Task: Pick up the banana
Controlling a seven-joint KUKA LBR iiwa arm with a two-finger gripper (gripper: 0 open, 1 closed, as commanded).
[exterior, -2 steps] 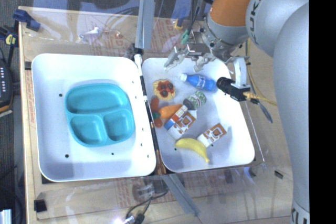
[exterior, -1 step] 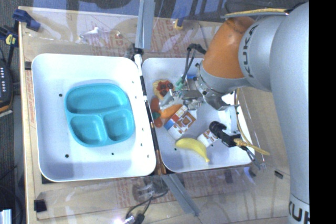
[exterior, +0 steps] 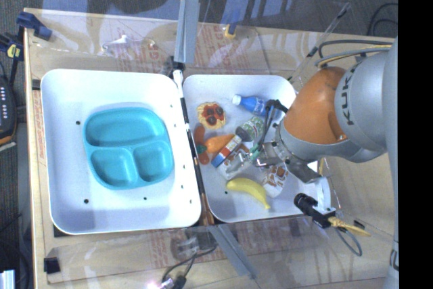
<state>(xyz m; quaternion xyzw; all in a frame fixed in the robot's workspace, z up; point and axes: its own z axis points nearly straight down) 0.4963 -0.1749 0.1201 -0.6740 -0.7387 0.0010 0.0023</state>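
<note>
Right now, seen from the camera above the surface [exterior: 101, 37], my gripper [exterior: 260, 149] hangs low over the right bin [exterior: 284, 88], in among a clutter of small items near its middle; the wrist and orange band crowd over it, and I cannot tell how my gripper is set. The banana [exterior: 249, 191] lies flat on the bin floor toward the near edge, just below my gripper and apart from it, curved with its ends pointing left and lower right. Just beside my gripper sit a carrot-like orange piece [exterior: 218, 143], a marker with a blue end [exterior: 225, 152] and a small packet [exterior: 275, 178]. Farther back in the same bin rest a blue-and-white bottle [exterior: 249, 103] and a round waffle-like toy with red dots [exterior: 212, 114]. The left bin [exterior: 61, 88] holds a teal divided tray [exterior: 128, 147], lying flat, well apart from my arm.
</note>
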